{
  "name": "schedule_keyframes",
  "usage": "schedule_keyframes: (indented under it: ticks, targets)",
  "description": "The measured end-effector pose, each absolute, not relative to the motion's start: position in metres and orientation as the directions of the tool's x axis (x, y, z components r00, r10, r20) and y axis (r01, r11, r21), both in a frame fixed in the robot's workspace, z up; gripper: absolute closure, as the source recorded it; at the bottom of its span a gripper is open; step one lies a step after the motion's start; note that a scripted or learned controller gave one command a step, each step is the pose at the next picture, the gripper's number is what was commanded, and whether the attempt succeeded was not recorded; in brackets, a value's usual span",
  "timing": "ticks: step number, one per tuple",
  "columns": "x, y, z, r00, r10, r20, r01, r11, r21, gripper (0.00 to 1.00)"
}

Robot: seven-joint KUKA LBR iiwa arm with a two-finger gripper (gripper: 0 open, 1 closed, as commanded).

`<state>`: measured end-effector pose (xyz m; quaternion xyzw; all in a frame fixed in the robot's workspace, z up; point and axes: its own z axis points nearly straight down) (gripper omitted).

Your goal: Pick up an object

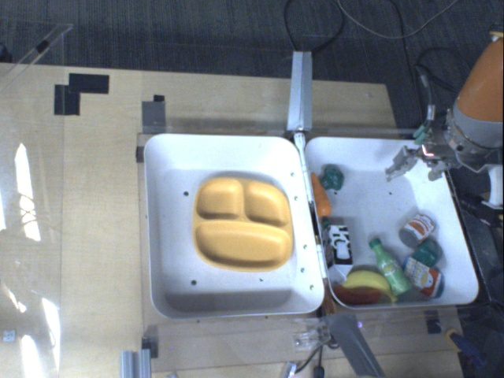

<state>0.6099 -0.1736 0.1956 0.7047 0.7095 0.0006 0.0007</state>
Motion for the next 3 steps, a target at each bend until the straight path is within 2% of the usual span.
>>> schedule_keyframes:
  ticks: [1, 2, 3]
  targets:
    - [0.611, -0.145, 0.093, -0.365, 0.931, -0.001, 0.931, 0.365, 0.004, 0.0]
    - [0.554, -0.205, 0.093, -0.492, 0.871, -0.004, 0.871, 0.492, 0.004, 0.0]
    - [0.557, -0.205, 0.104, -0.493, 0.87, -0.007, 0.87, 0.493, 0.011, 1.0]
